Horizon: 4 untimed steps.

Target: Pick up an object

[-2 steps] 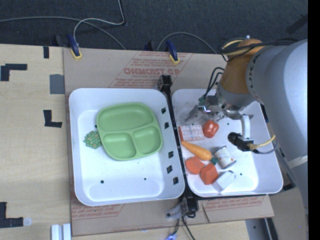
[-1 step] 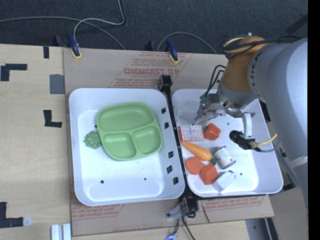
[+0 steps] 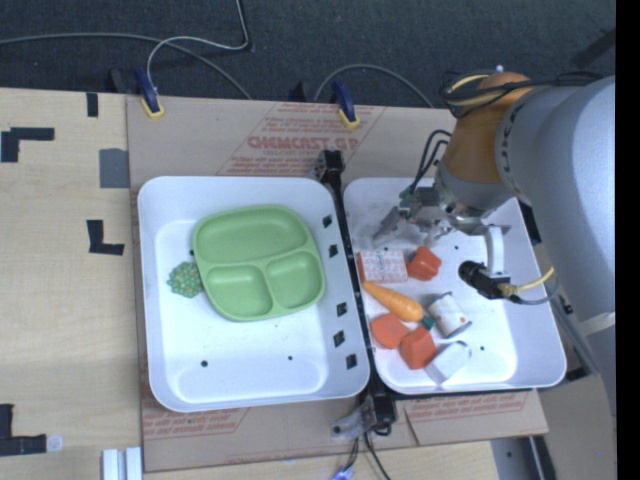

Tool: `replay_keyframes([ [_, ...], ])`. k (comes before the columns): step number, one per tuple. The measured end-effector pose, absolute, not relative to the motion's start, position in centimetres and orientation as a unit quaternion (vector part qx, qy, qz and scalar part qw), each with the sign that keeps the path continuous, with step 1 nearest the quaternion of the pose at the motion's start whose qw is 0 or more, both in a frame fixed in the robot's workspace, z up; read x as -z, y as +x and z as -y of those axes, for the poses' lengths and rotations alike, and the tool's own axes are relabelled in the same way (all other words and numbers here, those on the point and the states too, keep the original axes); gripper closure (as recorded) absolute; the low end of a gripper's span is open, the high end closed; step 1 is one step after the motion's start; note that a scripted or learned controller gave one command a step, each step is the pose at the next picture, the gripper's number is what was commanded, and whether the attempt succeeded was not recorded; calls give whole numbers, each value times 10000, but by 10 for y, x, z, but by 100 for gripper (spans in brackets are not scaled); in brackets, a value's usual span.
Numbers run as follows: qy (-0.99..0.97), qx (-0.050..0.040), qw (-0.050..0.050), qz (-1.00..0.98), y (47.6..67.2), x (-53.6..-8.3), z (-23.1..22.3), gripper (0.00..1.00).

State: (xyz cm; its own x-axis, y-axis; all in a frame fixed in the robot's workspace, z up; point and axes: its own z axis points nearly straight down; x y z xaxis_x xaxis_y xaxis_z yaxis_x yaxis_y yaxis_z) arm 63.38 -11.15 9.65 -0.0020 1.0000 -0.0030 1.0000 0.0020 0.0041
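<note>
A grey robot arm's gripper hangs low over the right shallow white plastic bin, its two fingers spread apart and holding nothing. A small orange-red plastic block lies just below and right of the fingertips, almost touching.

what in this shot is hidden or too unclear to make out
- Gripper, camera view: motion-blurred and partly under the arm's wrist; its state is unreadable.
- Green speckled object, camera view: part tucked under the green plate; identity unclear.
- Patterned card, camera view: print too small to read.
- White pieces in the right bin: too small to identify.
</note>
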Motion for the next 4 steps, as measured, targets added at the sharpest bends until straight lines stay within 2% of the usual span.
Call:
replay_keyframes([
  [1,7065,-14,23,-7078,607,-87,125,0],
  [2,7063,-14,37,-7079,608,-97,126,100],
  [3,7063,-14,37,-7079,608,-97,126,0],
  [4,7066,-14,32,-7076,572,-87,125,0],
])
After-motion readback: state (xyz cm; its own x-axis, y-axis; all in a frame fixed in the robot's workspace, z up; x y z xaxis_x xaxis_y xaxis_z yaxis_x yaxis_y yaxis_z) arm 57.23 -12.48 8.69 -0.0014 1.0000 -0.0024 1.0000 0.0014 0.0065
